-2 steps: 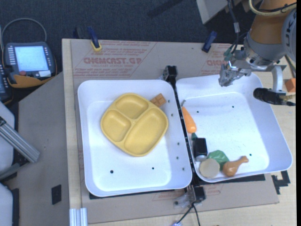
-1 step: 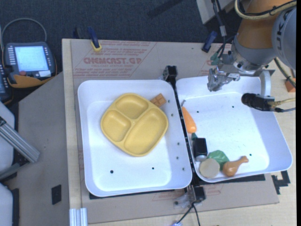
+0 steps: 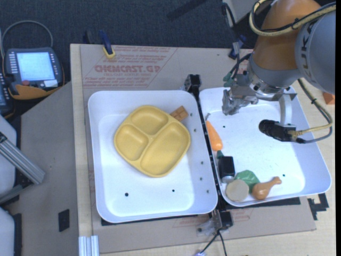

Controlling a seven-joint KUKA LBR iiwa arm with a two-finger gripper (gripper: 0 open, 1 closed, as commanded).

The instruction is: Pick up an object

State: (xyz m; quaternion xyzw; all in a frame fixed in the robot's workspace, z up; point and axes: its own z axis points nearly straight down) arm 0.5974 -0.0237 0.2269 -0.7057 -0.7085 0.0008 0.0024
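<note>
Your grey arm with the orange band [image 3: 287, 20] hangs over the right shallow white bin [image 3: 311, 159].
In the left white bin [image 3: 106, 196] you see a yellow three-section plastic plate [image 3: 153, 140]; your gripper [image 3: 233, 106] is above the right bin's far-left corner, state impossible to tell; an orange toy carrot [image 3: 214, 136], brown toy drumstick [image 3: 265, 188] and green scrap [image 3: 249, 176] lie below.

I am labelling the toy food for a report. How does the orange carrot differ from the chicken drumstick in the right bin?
The carrot is bright orange; the drumstick is duller, brownish orange. The carrot lies along the bin's left wall, running up and down the view, while the drumstick lies near the front wall, slanting sideways. The carrot tapers evenly; the drumstick has a fat end and a thin handle. Both lie flat in the right bin.
</note>
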